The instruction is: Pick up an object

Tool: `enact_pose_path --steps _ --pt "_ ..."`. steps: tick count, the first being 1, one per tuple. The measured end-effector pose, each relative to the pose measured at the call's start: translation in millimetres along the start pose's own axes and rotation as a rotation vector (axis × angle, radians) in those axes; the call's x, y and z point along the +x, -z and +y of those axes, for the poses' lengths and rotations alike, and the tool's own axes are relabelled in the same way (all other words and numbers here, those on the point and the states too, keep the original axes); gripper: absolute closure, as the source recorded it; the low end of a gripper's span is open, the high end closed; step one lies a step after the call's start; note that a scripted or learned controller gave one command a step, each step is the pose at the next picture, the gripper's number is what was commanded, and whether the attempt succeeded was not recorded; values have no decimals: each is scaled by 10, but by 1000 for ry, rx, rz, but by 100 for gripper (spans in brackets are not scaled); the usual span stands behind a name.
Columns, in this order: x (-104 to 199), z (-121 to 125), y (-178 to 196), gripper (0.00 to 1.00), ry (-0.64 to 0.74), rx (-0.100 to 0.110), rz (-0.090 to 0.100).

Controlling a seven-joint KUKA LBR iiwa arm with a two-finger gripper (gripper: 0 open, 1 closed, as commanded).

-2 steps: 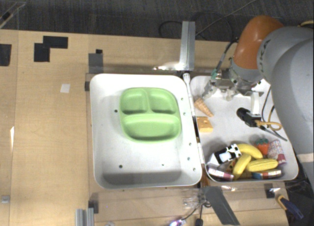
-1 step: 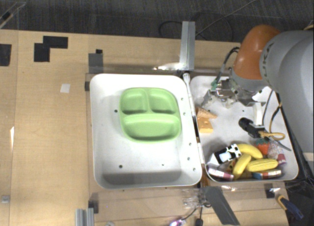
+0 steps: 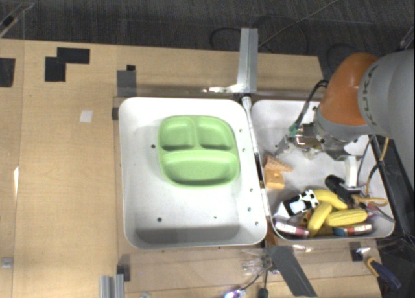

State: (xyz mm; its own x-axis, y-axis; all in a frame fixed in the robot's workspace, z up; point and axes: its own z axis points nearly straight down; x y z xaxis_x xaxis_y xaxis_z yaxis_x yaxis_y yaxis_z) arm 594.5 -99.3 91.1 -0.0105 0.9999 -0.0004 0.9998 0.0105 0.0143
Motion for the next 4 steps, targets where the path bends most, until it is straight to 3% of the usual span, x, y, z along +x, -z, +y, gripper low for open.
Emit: enact_pose_path --steps 1,2,3,4 --pt "-199 406 -21 0 28 0 0" --pt "430 473 956 0 -94 7 1" --pt "190 410 45 0 -72 7 0" --pt "157 143 -7 0 -37 -1 1"
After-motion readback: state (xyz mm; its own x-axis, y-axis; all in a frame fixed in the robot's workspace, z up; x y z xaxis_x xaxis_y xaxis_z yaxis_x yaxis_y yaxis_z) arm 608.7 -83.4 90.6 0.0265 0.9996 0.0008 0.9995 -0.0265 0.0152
